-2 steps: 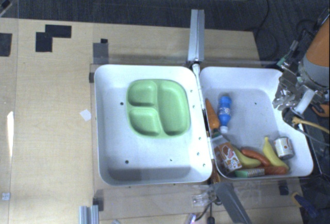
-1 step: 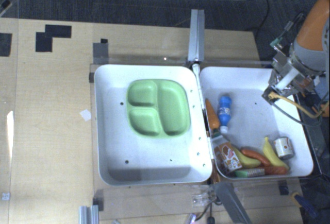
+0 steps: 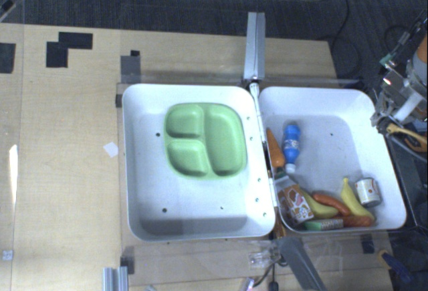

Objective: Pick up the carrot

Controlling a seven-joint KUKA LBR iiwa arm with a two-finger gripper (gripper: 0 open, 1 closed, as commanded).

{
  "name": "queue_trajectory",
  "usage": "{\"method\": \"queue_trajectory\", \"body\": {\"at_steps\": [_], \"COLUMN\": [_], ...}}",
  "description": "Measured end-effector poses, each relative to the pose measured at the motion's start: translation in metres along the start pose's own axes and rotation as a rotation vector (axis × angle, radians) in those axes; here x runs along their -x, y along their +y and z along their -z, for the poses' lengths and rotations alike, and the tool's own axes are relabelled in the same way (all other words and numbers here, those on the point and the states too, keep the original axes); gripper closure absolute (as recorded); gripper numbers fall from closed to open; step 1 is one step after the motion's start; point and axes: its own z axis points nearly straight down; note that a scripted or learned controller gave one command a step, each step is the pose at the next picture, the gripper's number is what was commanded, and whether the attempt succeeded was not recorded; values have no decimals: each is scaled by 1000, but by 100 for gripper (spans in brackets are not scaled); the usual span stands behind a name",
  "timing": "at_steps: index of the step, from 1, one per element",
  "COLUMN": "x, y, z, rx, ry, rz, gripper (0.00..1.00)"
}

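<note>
Claw (image 3: pixel 388 112) sat at 3 o'clock, outside the right bin (image 3: pixel 334 106); couldn't tell its state. Carrot (image 3: pixel 275 148) lay against that bin's 9 o'clock wall, beside the blue bottle (image 3: pixel 291 146).

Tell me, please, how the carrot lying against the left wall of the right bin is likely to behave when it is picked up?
The carrot looks like a smooth, moulded toy, so it is probably stiff and light, and may be slippery. Its long tapered shape suggests that it could roll or pivot if nudged. It lies close against the right bin's left wall, beside the blue bottle, which probably leaves little room on the wall side.
</note>
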Motion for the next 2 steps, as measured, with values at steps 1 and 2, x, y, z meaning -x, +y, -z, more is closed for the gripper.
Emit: {"method": "queue_trajectory", "body": {"at_steps": [1,2], "x": [-3,-4], "y": [0,-10], "z": [7,-66], "rx": [-3,-3], "ry": [-3,-1], "rz": [12,-197], "gripper": [100,100]}}
